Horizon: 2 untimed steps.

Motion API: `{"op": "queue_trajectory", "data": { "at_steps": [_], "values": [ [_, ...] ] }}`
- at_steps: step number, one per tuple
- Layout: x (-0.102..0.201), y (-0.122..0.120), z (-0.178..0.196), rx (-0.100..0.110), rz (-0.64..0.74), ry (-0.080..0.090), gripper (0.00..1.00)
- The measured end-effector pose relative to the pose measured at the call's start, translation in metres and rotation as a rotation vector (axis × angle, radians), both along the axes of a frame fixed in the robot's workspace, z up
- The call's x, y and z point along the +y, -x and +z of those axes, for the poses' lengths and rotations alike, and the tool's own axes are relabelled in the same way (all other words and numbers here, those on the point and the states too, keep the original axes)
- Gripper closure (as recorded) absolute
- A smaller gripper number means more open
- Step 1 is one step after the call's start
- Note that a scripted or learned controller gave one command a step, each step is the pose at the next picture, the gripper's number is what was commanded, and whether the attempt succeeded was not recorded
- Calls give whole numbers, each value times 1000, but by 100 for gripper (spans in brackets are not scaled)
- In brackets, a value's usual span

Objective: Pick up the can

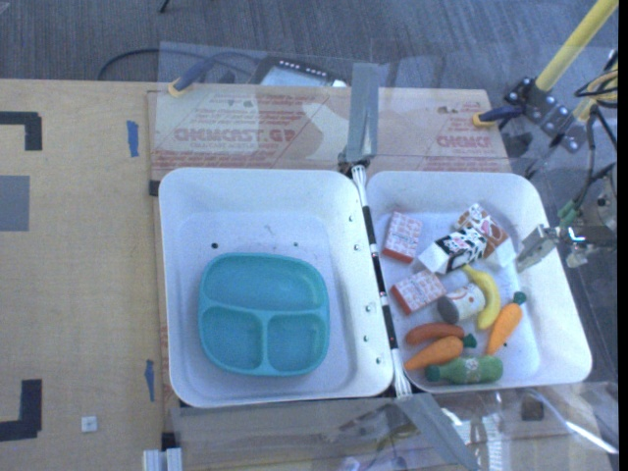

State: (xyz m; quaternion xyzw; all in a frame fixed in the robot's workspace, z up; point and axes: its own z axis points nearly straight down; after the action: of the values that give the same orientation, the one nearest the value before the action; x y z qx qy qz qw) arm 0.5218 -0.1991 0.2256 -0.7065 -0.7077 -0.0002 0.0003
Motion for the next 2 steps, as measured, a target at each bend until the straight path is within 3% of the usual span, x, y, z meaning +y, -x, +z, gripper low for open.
{"op": "queue_trajectory", "data": {
  "at_steps": [1, 2],
  "values": [
    [86, -33, -119, -5, 28, 1, 0],
    [85, -34, -109, -8, 25, -1, 100]
  ]
}}
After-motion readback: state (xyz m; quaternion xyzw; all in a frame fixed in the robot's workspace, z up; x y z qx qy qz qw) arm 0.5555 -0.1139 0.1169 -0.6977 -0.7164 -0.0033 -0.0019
